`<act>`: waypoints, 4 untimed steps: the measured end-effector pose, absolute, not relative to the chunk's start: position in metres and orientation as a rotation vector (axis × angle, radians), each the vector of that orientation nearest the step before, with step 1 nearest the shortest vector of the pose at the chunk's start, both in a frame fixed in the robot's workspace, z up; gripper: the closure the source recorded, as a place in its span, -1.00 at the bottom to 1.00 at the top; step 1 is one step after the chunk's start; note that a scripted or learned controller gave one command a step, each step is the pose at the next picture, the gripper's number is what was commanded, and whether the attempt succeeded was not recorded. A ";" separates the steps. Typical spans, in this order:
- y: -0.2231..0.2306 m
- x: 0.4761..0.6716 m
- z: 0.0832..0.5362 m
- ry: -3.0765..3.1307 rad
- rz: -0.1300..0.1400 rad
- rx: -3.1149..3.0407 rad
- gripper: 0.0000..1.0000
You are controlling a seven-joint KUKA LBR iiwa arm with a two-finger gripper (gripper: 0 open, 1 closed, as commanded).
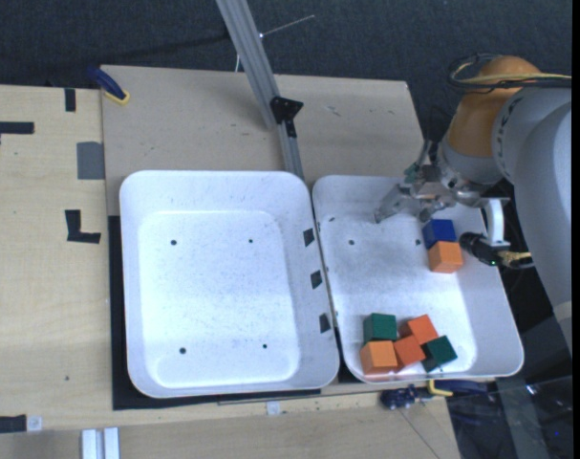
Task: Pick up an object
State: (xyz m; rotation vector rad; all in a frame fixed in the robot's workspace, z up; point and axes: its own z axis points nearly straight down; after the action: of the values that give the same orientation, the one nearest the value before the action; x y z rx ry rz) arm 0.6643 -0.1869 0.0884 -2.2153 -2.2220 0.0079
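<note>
The grey arm (543, 161) reaches in from the right, its orange band (481, 113) above the wrist. The gripper (404, 199) hangs at the far right, pointing left and down, with its fingers spread apart.

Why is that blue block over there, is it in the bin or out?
In. The blue block lies on the right bin's floor, touching an orange block, below the gripper.

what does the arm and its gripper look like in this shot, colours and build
The arm is a thick, rounded grey body with an orange band above the wrist. A thin dark cable loops over the orange part. The gripper is a small grey metal assembly, far slimmer than the arm. A black and white fitting sits at the arm's lower side.
</note>
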 end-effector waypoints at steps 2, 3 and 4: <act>-0.183 0.671 0.146 -2.226 -0.003 -2.221 1.00; -0.181 0.664 0.196 -2.226 -0.004 -2.223 1.00; -0.184 0.665 0.260 -2.228 -0.005 -2.224 1.00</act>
State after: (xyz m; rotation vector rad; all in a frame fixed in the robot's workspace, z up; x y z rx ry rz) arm 0.6649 -0.1837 0.2600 -2.2242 -2.2280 -0.0052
